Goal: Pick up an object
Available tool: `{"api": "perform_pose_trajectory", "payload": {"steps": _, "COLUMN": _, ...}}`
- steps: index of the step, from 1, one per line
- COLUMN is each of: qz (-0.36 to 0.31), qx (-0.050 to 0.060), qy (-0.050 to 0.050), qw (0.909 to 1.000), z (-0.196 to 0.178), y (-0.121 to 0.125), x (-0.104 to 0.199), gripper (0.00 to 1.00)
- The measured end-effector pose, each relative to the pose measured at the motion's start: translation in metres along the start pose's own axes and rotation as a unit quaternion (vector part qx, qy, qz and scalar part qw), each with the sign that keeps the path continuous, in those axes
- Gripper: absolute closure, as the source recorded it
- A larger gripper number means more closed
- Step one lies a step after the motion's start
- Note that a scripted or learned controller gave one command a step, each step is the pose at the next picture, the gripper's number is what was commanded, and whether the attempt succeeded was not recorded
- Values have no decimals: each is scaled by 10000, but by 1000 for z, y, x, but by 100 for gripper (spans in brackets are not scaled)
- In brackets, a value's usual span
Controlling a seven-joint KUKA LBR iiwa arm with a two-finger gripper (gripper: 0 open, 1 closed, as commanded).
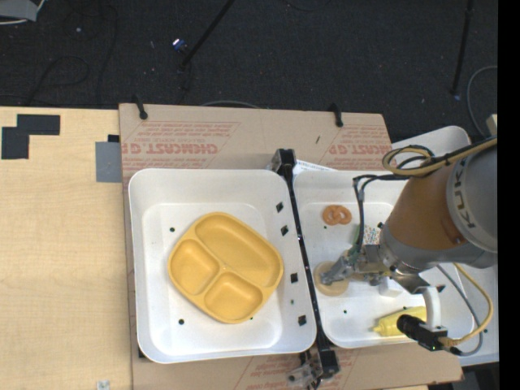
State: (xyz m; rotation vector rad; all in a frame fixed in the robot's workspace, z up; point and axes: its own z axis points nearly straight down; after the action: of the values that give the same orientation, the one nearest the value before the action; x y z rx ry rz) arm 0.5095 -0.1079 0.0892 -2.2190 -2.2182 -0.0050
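Observation:
My gripper (pixel 335 275) is down in the right bin (pixel 357 344), near its left side, over a small tan round object (pixel 332 286) that its metal fingers partly cover. An orange pretzel-shaped ring (pixel 335 215) lies further back in the same bin. A yellow object (pixel 400 323) rests at the bin's front right, beside a black part of the arm. The grey arm with its orange band (pixel 426 214) hides much of the bin's right half.
The left bin (pixel 154 193) holds a yellow three-compartment plate (pixel 225 266). A black divider (pixel 294 242) runs between the two bins. Cables loop over the arm at the right. Cardboard lies under both bins.

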Motion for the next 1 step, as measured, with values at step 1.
{"api": "perform_pose_trajectory", "payload": {"steps": 1, "qz": 13, "qx": -35, "qy": -6, "qw": 10000, "z": -14, "y": 2, "x": -1, "gripper": 100}}
